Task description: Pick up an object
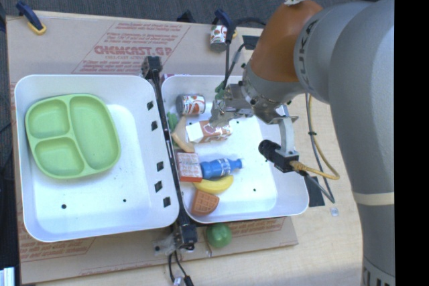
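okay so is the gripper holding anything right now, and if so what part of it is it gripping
It cannot be told. The gripper is low in the right bin, just above a red and white packet, but the view does not show anything between its fingers.

The grey arm (348,77) reached in from the right, its orange band (285,43) sitting just above the wrist. The wrist bent downward and to the left, carrying the gripper (218,120) low at its end, with cables looping alongside the wrist housing and trailing toward the right
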Controlling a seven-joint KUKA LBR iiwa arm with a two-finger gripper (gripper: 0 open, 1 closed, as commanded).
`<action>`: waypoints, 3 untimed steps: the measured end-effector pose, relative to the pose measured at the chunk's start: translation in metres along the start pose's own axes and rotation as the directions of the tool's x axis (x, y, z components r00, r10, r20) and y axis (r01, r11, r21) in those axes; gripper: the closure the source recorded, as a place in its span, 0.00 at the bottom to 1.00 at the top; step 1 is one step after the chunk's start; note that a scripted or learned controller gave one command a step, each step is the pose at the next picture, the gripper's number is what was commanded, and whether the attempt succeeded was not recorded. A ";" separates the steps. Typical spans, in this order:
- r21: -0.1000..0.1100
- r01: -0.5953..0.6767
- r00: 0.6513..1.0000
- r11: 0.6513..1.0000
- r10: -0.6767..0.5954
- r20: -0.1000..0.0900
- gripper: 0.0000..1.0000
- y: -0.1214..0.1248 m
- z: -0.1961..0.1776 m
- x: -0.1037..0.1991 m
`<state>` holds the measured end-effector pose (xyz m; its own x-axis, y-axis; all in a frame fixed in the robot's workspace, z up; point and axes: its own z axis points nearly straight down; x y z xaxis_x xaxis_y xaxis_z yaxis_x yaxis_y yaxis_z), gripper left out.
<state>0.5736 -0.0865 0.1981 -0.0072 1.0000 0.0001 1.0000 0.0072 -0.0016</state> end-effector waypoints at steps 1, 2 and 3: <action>0.000 -0.001 1.000 1.000 0.001 0.000 1.00 0.016 -0.001 0.024; 0.001 -0.003 1.000 1.000 0.003 -0.001 1.00 -0.020 -0.021 0.007; 0.001 0.000 1.000 1.000 0.000 0.000 1.00 0.023 0.003 0.008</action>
<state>0.5965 -0.0783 0.1949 -0.0069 1.0000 -0.0003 1.0000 0.0069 -0.0022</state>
